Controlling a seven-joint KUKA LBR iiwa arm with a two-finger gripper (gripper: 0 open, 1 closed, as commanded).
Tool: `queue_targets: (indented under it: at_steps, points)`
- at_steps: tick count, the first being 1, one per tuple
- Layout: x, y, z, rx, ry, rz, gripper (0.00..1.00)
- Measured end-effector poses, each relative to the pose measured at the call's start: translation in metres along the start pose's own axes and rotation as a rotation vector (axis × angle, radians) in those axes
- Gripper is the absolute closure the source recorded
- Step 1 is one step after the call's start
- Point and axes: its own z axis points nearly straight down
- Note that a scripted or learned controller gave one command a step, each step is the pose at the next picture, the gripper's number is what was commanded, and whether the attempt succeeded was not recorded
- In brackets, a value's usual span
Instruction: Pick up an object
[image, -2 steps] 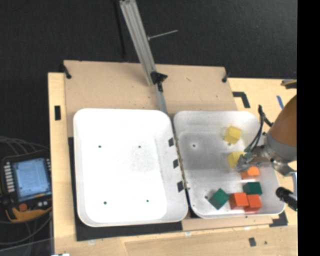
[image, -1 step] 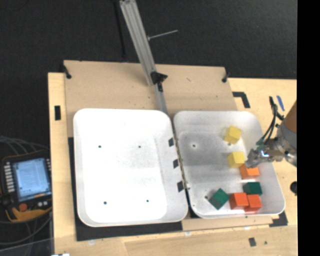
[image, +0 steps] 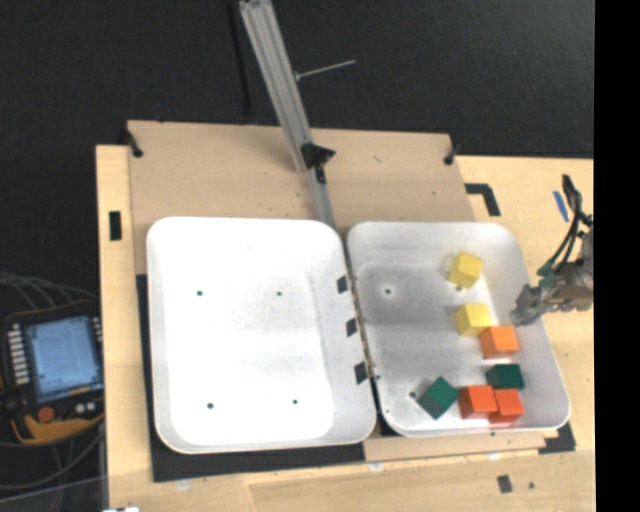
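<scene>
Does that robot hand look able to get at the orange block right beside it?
Probably yes. The hand sits at the right bin's edge, just above the orange block. Nothing covers the block, though a yellow block lies close beside it.

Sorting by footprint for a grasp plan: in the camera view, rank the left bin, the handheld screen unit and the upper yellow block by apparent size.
1. left bin
2. handheld screen unit
3. upper yellow block

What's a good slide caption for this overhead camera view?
Gripper poised at right bin edge beside an orange block, among yellow, green and orange blocks.
</scene>
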Motion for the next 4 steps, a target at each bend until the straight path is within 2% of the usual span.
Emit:
queue_targets:
  at_steps: [1, 2, 4]
  points:
    - [-0.001, 0.002, -0.053, 0.000, 0.000, -0.001, 1.00]
    - [0.045, 0.001, -0.041, 0.006, 0.003, -0.003, 1.00]
    - [0.147, 0.016, -0.045, 0.007, 0.005, -0.005, 1.00]
